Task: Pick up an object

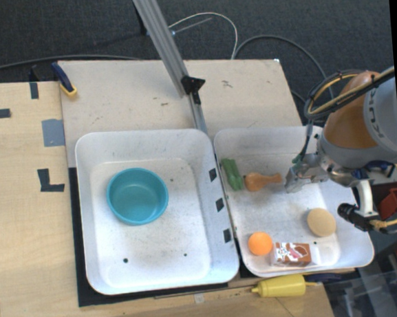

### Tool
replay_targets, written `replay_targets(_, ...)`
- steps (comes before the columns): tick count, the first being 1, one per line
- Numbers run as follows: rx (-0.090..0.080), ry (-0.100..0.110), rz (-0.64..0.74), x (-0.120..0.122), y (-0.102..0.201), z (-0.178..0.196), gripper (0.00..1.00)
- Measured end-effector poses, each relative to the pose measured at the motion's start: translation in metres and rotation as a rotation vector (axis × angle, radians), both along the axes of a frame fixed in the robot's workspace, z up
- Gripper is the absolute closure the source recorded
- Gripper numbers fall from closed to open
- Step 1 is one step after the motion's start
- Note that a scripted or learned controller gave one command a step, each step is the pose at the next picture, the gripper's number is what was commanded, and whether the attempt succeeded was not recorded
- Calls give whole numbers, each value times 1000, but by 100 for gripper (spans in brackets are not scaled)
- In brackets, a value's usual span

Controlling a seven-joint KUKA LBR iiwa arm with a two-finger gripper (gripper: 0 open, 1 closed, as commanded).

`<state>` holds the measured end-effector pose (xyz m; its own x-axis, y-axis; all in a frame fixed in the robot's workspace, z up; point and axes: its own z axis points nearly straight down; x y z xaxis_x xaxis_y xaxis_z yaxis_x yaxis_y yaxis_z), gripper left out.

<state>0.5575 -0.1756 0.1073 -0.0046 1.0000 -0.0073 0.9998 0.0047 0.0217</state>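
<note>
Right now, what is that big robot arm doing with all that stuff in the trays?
The robot arm reaches in from the right and has its gripper down in the right bin, next to a small wooden piece. Nothing shows as picked up. A green thing, an orange ball, a tan ball and a snack packet also lie there. The left bin has a blue bowl.

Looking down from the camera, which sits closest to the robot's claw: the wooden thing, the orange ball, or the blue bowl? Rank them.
From the gripper:
1. Wooden piece, just left of it in the right bin.
2. Orange ball, lower in that same bin.
3. Blue bowl, across in the left bin.
</note>
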Motion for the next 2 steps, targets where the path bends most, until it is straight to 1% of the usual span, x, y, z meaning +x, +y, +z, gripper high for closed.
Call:
replay_targets(1, 6, 17, -2, 7, 4, 61, 100)
replay_targets(2, 6, 17, -3, -1, 0, 117, 100)
